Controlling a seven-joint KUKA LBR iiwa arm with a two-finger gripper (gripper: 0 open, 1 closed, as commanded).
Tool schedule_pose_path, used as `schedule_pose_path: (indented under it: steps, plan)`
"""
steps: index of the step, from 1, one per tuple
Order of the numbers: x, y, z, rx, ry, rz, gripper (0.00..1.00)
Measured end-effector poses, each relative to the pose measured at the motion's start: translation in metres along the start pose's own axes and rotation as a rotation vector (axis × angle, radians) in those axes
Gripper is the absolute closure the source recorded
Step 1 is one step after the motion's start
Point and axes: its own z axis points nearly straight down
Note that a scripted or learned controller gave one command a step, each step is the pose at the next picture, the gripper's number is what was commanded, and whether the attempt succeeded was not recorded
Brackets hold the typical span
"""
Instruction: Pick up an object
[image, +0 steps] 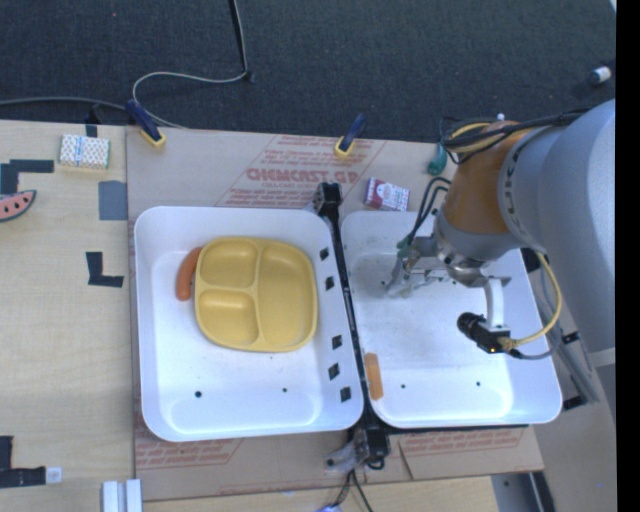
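Observation:
A yellow divided plate (256, 293) lies in the left bin (170, 400). An orange carrot-like stick (184, 275) rests against the plate's left edge. Another small orange piece (373, 375) lies at the left wall of the right bin (480, 400). My gripper (404, 280) hangs low over the upper left part of the right bin, below the orange-banded wrist. I see nothing between its fingers.
A small red and white packet (385, 194) lies on the cardboard behind the right bin. Yellow and blue clamps (349, 136) hold the cardboard's back edge. A black divider strip (340, 300) runs between the bins. Cables (520, 345) loop beside the wrist.

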Motion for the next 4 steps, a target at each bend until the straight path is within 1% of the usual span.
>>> schedule_pose_path:
  steps: [1, 2, 3, 4]
  plan:
    - [0.000, 0.000, 0.000, 0.000, 0.000, 0.000, 0.00]
    - [0.001, 0.000, -0.009, 0.002, 0.002, -0.001, 1.00]
    - [0.001, 0.000, -0.009, 0.002, 0.001, -0.002, 0.00]
    - [0.002, 0.014, 0.019, 0.003, 0.001, 0.001, 0.00]
